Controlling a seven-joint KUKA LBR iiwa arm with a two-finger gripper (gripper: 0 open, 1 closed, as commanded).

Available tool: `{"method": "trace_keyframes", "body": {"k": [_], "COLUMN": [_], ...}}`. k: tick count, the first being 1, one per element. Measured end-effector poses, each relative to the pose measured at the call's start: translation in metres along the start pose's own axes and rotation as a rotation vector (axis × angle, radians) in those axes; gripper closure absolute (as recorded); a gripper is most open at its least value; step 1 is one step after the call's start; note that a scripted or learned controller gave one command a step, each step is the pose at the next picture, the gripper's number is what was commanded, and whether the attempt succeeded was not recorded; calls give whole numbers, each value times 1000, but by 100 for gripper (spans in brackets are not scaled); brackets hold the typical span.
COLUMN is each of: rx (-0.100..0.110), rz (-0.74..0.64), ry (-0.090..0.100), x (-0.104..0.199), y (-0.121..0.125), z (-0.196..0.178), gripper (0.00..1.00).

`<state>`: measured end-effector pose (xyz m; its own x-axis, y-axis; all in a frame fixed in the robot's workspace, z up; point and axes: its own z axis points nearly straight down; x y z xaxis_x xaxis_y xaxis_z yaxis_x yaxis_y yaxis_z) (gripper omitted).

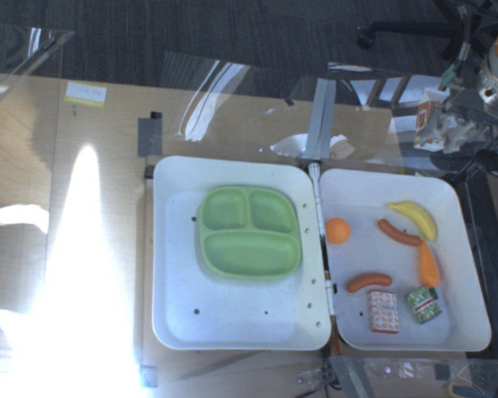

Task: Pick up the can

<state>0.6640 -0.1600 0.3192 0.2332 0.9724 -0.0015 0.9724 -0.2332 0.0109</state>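
The can point(383, 311), red and white, lies on its side near the front of the right bin point(465, 324). A small green carton point(423, 305) rests just to its right and a red sausage point(368, 281) just behind it. My gripper point(445, 127) hangs at the top right, beyond the right bin's back wall and far from the can. It is blurred against clutter, with a pale, orange-marked shape at its left that I cannot identify.
The right bin also holds an orange point(337, 231), a banana point(415, 216), a second sausage point(399, 234) and a carrot point(428, 266). A green divided plate point(249, 233) sits in the left bin point(228, 324). A metal post point(321, 115) stands behind the bins.
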Motion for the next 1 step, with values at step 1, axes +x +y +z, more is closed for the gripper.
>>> {"method": "trace_keyframes", "body": {"k": [1], "rx": [10], "rz": [-20], "ry": [2], "x": [45], "y": [-52], "z": [61], "gripper": [100]}}
